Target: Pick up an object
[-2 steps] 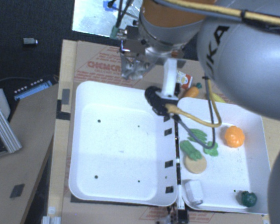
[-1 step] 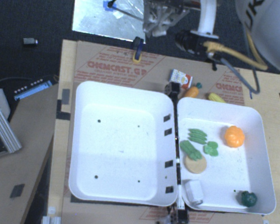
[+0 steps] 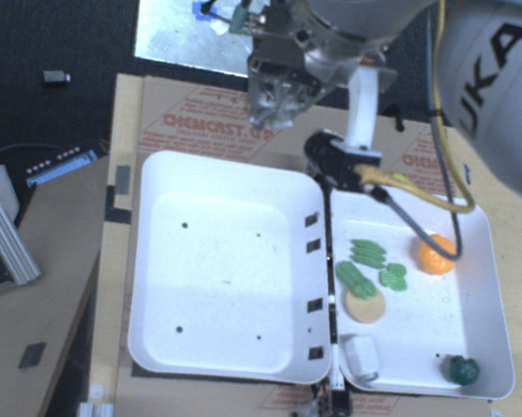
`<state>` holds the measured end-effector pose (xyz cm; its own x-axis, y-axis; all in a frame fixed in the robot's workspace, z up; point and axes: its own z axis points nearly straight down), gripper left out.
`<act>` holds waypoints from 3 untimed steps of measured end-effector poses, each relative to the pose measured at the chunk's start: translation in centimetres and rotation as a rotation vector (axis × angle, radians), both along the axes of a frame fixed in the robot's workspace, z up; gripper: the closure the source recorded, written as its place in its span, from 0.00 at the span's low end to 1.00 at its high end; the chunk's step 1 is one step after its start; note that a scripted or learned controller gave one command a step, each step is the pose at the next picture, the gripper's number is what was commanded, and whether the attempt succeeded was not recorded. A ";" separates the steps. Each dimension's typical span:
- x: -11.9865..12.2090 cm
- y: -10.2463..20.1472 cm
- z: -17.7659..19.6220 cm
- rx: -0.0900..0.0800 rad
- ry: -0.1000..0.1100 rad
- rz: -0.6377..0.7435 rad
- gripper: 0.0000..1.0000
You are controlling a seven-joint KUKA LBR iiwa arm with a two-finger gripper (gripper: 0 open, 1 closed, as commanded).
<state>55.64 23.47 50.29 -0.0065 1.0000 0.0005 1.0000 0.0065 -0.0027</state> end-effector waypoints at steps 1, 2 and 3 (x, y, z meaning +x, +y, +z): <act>4.0 -1.5 3.4 0.001 -0.009 -0.008 1.00; -1.7 0.1 -1.5 -0.001 0.003 0.000 1.00; 1.1 -1.5 3.5 0.002 -0.010 -0.006 1.00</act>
